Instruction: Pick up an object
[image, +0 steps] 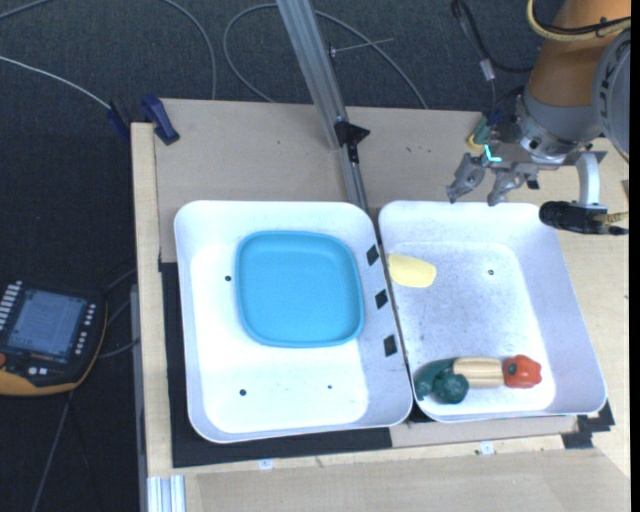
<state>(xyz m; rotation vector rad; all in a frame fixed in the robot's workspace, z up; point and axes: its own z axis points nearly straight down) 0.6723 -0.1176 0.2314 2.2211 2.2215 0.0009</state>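
Note:
In the right bin (560, 290) a pale yellow piece (411, 271) lies near the far left corner. Along the near wall sit a dark green lump (442, 384), a tan roll (478, 372) and a red piece (521, 371), side by side and touching. My gripper (480, 188) hangs above the far rim of the right bin, its fingers spread apart and pointing down with nothing between them. It is well away from all the objects.
A blue square plate (299, 288) lies in the left bin (205, 330). A slanted metal pole (320, 70) rises behind the bins. A black handle-like part (580, 215) juts out beside the right bin. A teach pendant (45, 330) lies on the floor at left.

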